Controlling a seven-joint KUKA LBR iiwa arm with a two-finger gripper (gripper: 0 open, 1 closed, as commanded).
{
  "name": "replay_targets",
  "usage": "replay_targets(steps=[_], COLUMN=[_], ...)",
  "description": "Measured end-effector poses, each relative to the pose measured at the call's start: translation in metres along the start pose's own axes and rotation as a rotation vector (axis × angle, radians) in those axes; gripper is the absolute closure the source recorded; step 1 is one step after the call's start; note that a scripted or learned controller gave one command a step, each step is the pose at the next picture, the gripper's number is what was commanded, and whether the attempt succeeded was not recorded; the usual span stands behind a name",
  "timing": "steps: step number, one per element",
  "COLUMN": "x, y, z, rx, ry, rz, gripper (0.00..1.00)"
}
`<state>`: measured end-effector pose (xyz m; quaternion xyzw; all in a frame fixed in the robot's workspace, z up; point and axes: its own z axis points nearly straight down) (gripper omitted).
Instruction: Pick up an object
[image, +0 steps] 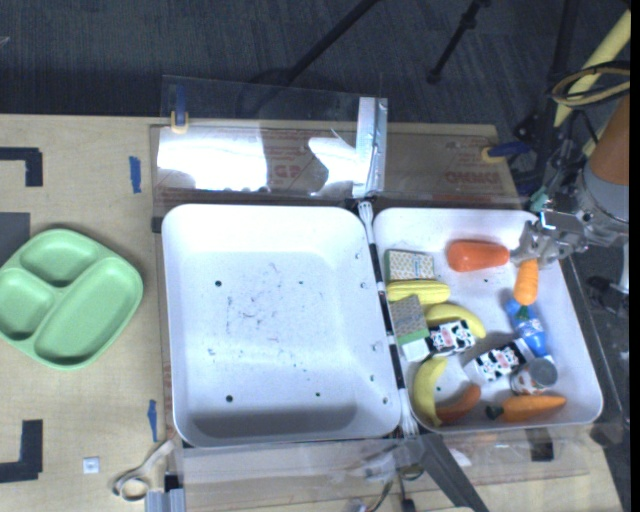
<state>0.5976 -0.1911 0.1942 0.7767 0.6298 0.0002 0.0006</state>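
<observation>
The right bin (585, 345) holds several toy foods. Near its back lies an orange oval piece (477, 255), with a small carrot (526, 283) just right of it. Below are a blue bottle (529, 336), two black-and-white cow-patterned pieces (452, 338) (497, 365), two bananas (418, 292) (428, 387), a patterned box (411, 265), a grey-green sponge (407, 318) and a longer carrot (535, 406). My gripper (538, 240) hangs at the bin's back right corner, just above the small carrot. I see nothing held in it.
The left bin (180, 225) stands beside the right one, sharing a middle rim. A green divided plate (66, 297) rests on the bench at far left. A clear plastic panel (270, 150) stands behind the bins. Cables (590, 85) hang at the upper right by the arm.
</observation>
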Motion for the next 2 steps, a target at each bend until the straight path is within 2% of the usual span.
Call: replay_targets(steps=[1,2], x=[0.004,0.070], y=[-0.005,0.028], z=[-0.082,-0.044], rx=[-0.002,-0.003], ry=[-0.001,0.000], rz=[-0.191,-0.278], gripper=[1.00,1.00])
